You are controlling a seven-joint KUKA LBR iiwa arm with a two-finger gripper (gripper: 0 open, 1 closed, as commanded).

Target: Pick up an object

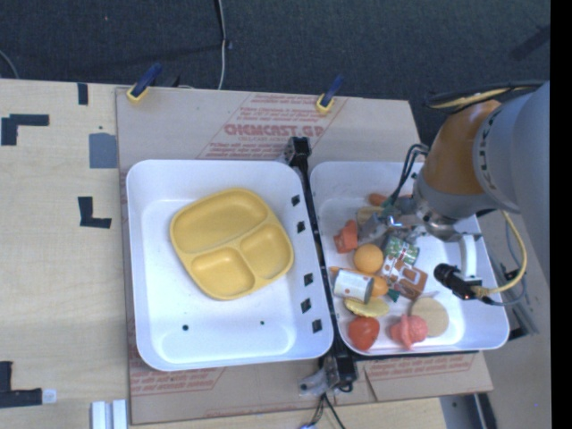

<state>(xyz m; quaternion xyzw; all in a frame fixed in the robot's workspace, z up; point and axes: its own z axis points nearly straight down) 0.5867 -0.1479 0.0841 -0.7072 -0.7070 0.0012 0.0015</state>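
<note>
Seeing pincer [399, 231] hovering low over toy pile in right bin [483, 333], frame right; cannot tell its state. Yellow tray [231, 242] lying in left bin [147, 329].

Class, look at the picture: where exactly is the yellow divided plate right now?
The yellow divided plate lies in the left white bin, toward its upper middle, across the black divider from the right bin's pile of toy food.
</note>
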